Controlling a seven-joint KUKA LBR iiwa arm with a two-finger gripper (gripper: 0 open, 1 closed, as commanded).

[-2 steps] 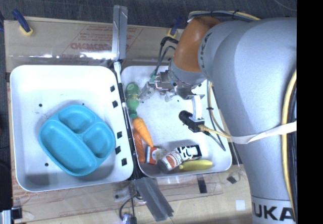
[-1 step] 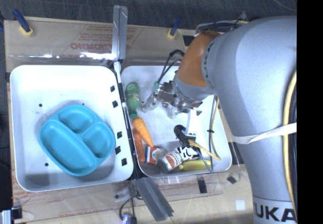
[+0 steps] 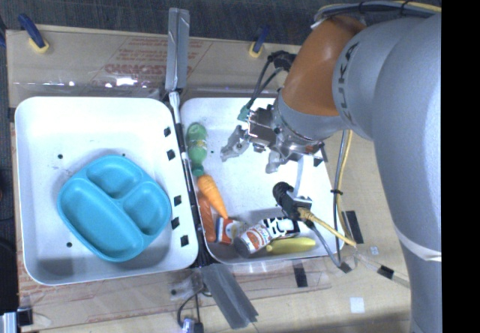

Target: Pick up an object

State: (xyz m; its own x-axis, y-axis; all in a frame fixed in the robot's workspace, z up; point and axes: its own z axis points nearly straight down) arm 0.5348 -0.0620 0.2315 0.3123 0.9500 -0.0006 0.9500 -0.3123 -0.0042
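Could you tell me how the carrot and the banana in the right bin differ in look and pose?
The carrot is orange with a green top; the banana is yellow. The carrot lies along the bin's left wall, running up and down the view; the banana lies along the near wall, running across it. The carrot tapers to a point, while the banana curves gently. Both are long toy foods resting in the right bin.

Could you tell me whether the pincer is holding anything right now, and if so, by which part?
Nothing is held: the pincer hangs open above bare floor of the right bin, apart from the carrot and banana.
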